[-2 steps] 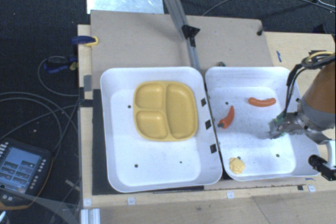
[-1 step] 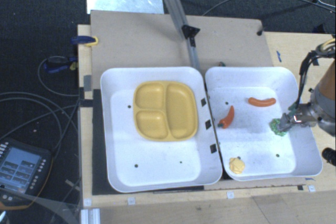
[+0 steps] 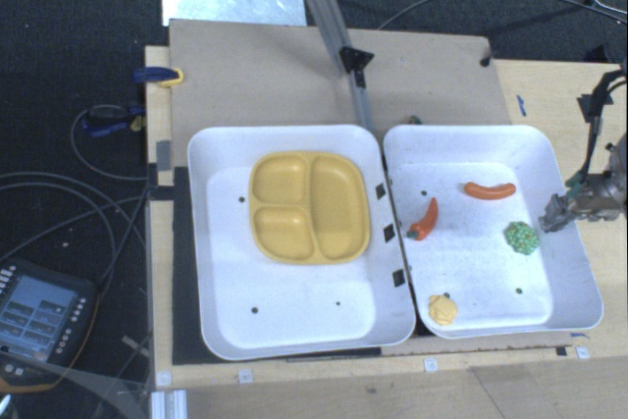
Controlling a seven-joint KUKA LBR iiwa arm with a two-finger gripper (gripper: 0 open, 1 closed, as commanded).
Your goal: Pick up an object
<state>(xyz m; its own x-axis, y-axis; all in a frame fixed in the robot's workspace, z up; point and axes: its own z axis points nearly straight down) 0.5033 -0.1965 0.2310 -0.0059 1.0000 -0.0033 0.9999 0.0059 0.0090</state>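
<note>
You see the left bin (image 3: 226, 309) bearing a yellow divided plate (image 3: 309, 207). In the right bin (image 3: 471, 147), a sausage (image 3: 489, 190) lies lengthwise left to right at the far side; a red chilli (image 3: 424, 220) slants near-left to far-right. A green ball (image 3: 521, 236) sits right, a yellow lump (image 3: 443, 309) near. The gripper (image 3: 555, 216) hovers at the right rim, just beside the ball; you cannot tell its grip.

A robotics lab. Far left of the gripper (image 3: 555, 214), a black handheld control pendant (image 3: 39, 309) and loose black cables (image 3: 88, 201) lie on dark carpet. A slanted grey metal pole (image 3: 324, 5) stands behind.
</note>
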